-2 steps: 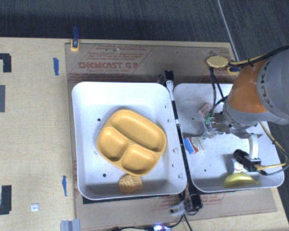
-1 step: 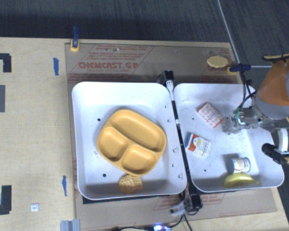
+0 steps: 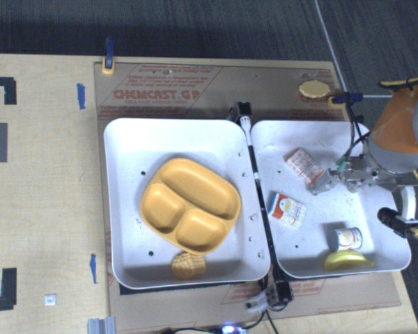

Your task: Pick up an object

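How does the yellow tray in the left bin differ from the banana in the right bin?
The yellow tray is far larger than the banana. The tray is broad with three hollow sections; the banana is slim, curved and solid. The tray sits mid-bin in the left bin; the banana lies at the near edge of the right bin, beside a small can. The tray is orange-yellow, the banana brighter yellow. Both lie flat, untouched by the gripper.

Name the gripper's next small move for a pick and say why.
Probably a short descent onto the small red-and-white packet. The grey two-finger gripper sits at the packet's right end in the right white bin, and nothing shows between its fingers yet.
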